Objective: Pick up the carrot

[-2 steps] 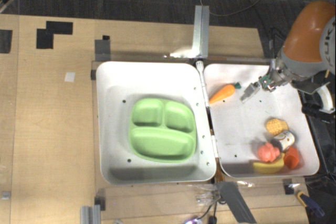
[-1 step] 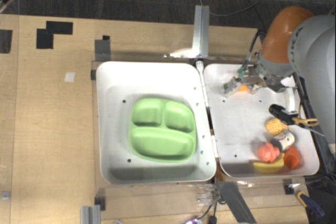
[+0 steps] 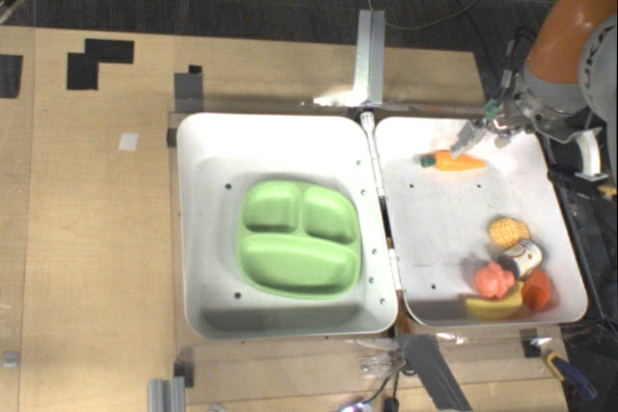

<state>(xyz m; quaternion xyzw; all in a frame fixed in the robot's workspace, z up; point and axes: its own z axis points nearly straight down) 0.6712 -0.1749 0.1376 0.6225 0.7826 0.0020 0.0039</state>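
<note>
The gripper (image 3: 470, 138) is hovering over the carrot (image 3: 454, 162) (far edge, right bin (image 3: 425, 236)), lining up; finger gap I cannot tell.

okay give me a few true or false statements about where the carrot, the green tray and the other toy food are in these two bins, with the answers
1. The carrot lies in the right bin. True.
2. The green tray sits in the right bin. False: it is in the left bin.
3. The carrot lies on the green tray. False: it rests on the bin floor.
4. The gripper is just above the carrot. True.
5. A banana lies near the right bin's front edge. True.
</note>
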